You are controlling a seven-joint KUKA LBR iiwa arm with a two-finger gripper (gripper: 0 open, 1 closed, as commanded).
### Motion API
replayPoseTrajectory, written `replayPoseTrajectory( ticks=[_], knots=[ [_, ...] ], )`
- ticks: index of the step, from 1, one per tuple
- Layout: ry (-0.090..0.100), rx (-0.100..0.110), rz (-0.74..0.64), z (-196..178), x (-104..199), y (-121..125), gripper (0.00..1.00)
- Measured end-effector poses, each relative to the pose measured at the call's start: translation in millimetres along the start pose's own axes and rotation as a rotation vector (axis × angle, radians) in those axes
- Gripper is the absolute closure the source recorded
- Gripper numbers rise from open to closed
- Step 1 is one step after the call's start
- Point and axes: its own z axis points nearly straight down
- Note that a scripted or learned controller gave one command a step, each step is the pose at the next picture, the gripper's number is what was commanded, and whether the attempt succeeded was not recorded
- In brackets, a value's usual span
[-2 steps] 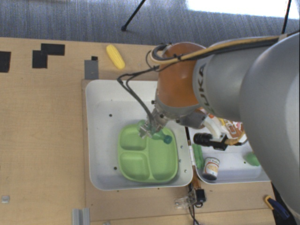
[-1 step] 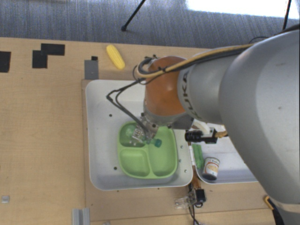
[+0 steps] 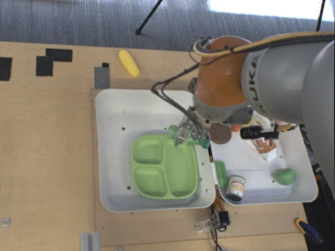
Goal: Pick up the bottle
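Two-finger gripper [image 3: 183,136] is low in the left shallow white bin [image 3: 111,114], over the top-right corner of the light-green divided plastic plate [image 3: 162,174]. Green plastic bottle [image 3: 201,139] lies crosswise at the fingertips. Green sticks out on both sides of the metal, so the fingers read as clamped on it. Can't tell whether it's clear of the plate or resting on the plate's rim.

Step in hand, my read: confirm the grip and lift.
- Go straight up, slow, no wrist twist. A smooth round body can pivot or squirt out of a two-point pinch.
- Clear the wall between the bins before any sideways move. The small cylindrical jar with a white-and-orange label [image 3: 236,187] sits just past it in the right white bin [image 3: 303,190].
- If one end sags, set it down and regrasp nearer the centre.
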Motion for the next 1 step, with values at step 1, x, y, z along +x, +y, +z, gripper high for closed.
replayPoseTrajectory(
  ticks=[1],
  knots=[
    [0.004,0.000,-0.204,-12.2,76.0,-5.2,1.00]
  ],
)
